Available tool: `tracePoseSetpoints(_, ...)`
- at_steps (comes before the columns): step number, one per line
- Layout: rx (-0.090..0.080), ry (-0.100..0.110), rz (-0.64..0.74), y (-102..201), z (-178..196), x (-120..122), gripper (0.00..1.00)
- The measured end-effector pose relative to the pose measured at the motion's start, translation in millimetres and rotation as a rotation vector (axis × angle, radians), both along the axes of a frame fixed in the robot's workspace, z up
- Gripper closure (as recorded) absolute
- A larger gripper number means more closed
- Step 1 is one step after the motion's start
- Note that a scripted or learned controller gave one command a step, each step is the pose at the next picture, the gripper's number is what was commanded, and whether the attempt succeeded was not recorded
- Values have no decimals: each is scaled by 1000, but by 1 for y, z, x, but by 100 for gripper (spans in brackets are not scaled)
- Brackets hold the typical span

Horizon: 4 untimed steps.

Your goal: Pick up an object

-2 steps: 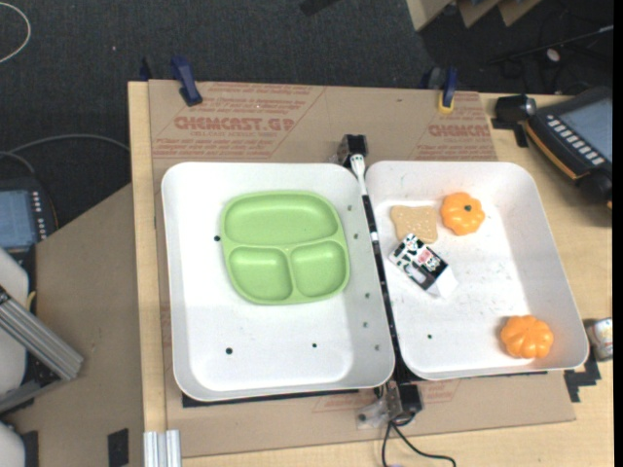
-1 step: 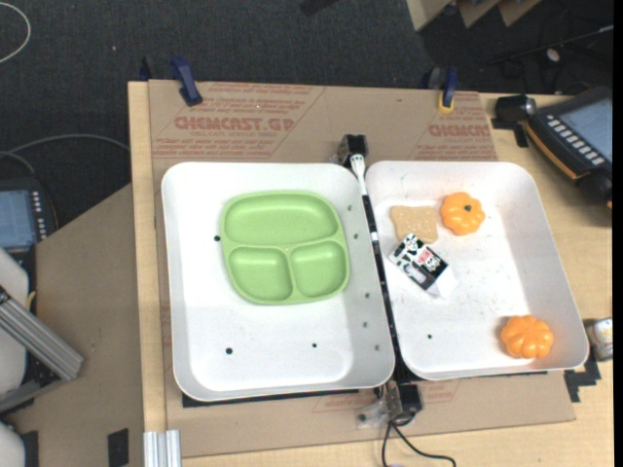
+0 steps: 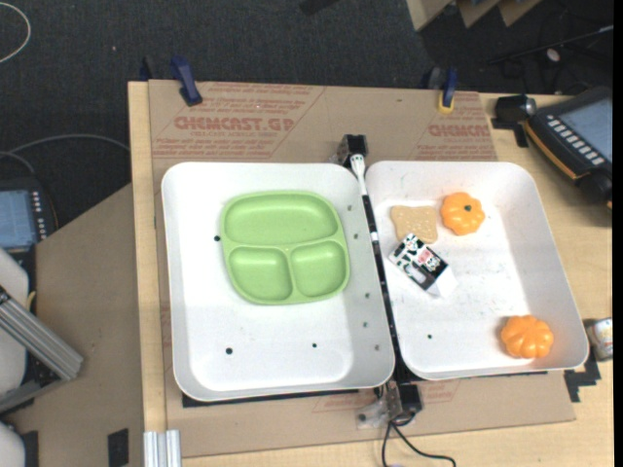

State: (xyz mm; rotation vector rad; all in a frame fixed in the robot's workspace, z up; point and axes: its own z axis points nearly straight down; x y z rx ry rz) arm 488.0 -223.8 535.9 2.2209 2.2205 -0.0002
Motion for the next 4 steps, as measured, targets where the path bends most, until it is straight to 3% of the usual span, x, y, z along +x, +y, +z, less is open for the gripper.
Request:
tracePoseSetpoints(1,-3,-3,2,0,-1,29,100)
tracePoseSetpoints(2,1,1,0,0,0,8,100)
tracePoseSetpoints(3,-2,-2,1,0,0,18,100)
tracePoseSetpoints(4,0,1,0,0,0,3,100)
